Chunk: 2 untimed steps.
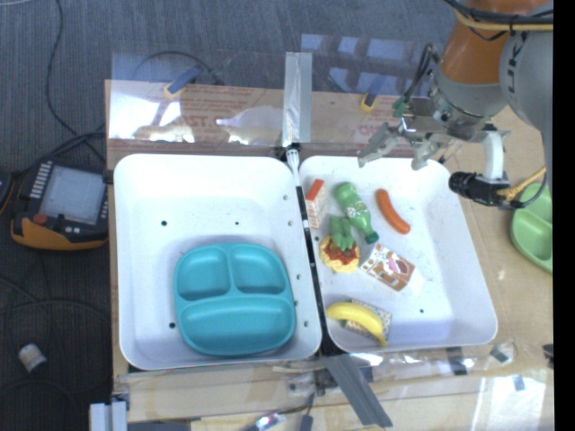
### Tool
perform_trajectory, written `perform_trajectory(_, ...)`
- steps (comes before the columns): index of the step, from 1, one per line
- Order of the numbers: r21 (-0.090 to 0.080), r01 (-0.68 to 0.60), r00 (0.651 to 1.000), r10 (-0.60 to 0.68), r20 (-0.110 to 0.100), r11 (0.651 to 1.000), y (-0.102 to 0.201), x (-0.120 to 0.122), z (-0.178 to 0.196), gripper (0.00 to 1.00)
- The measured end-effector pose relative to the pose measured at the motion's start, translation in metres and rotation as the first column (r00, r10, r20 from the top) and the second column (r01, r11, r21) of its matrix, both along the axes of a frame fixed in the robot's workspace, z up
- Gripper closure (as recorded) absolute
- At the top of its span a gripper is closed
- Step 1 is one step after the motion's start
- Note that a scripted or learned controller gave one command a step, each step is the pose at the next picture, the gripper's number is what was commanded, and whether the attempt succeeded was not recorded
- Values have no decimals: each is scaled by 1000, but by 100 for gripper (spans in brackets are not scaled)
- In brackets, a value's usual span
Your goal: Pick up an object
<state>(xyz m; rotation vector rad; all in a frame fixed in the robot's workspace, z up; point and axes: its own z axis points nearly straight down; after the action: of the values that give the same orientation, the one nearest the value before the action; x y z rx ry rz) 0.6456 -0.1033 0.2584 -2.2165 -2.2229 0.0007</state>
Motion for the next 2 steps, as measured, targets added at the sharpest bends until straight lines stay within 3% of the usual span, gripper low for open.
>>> perform_trajectory(1,-3,65,998,-65,-1,998,-56,-19,-43,0)
perform_trajectory(2,-3,65,998,-65,-1,998,-56,-18,-43,0)
